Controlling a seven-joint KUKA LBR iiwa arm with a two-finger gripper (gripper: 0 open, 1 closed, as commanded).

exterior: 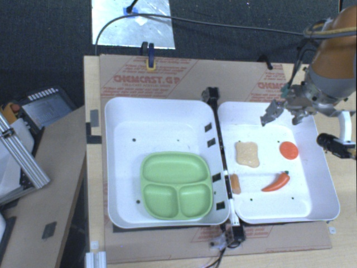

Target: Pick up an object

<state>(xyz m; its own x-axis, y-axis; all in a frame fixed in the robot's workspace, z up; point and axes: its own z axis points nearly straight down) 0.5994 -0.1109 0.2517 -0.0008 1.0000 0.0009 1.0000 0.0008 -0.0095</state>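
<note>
Four food toys lie in the right bin (321, 191), one green tray (176, 185) left; jaws (285, 114) spread, empty.

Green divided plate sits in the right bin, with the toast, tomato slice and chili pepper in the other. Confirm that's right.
Not quite: the camera view shows the green divided plate in the left bin. The toast, tomato slice and chili pepper lie in the right bin.

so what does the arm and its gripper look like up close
The arm enters from the right as a rounded body, with a broad orange band above a grey wrist section. Thin dark cables loop around its top. The gripper below is a small grey metal assembly with two slim fingers. A black part juts out beside the arm, lower right.
</note>
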